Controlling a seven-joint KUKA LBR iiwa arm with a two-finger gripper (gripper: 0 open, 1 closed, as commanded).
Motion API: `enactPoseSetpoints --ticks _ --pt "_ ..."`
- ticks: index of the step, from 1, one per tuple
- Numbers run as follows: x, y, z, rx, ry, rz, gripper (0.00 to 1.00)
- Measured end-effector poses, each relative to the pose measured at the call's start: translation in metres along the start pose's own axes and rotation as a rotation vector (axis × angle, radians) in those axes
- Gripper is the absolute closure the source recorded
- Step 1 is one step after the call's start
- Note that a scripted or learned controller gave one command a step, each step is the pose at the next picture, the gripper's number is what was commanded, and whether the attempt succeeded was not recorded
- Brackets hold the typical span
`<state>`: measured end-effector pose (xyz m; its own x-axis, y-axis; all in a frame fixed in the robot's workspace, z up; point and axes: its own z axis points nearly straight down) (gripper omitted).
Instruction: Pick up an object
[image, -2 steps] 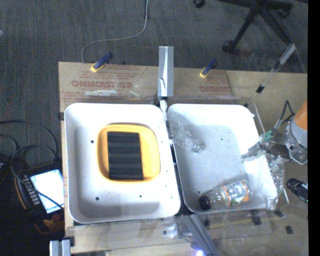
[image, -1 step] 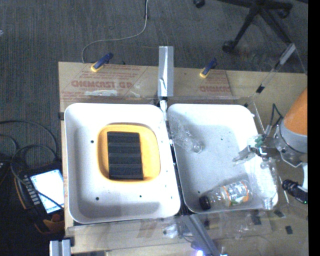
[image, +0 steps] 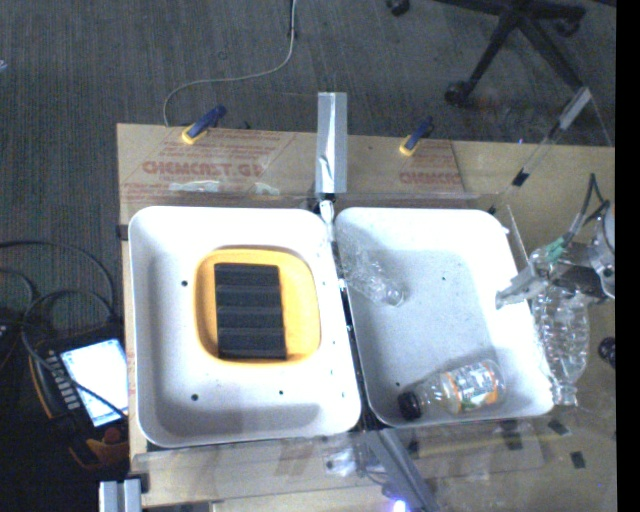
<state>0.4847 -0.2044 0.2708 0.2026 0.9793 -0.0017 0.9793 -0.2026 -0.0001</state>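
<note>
We look down on two shallow white plastic bins side by side, and the upright grey metal post (image: 331, 140) at their far edge is our landmark. Just below and left of that post, the left bin (image: 160, 250) holds a yellow rounded-square dish with a black ribbed block (image: 250, 311) lying in its middle. Below and right of the post, the right bin (image: 450, 250) carries a crumpled clear plastic bottle (image: 372, 279) tucked against the wall nearest the post. Further from the post, down at that bin's near edge, a clear plastic bottle with an orange label and black cap (image: 455, 389) lies on its side, cap pointing left. Far right of the post, past the right bin's outer wall, the gripper (image: 560, 268) sits at the frame's edge, with a crushed clear plastic bottle (image: 560, 335) hanging straight below it, outside the bin. It appears to be gripping that bottle's top, though the transparent plastic makes the contact hard to read. Two blue-and-yellow clamps (image: 203, 123) flank the post on the bench's back edge.
</note>
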Motion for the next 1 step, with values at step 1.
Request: enactPoseSetpoints --ticks 1 --pt "0.0966 -0.0211 0.1040 0.004 0.003 -0.033 0.00"
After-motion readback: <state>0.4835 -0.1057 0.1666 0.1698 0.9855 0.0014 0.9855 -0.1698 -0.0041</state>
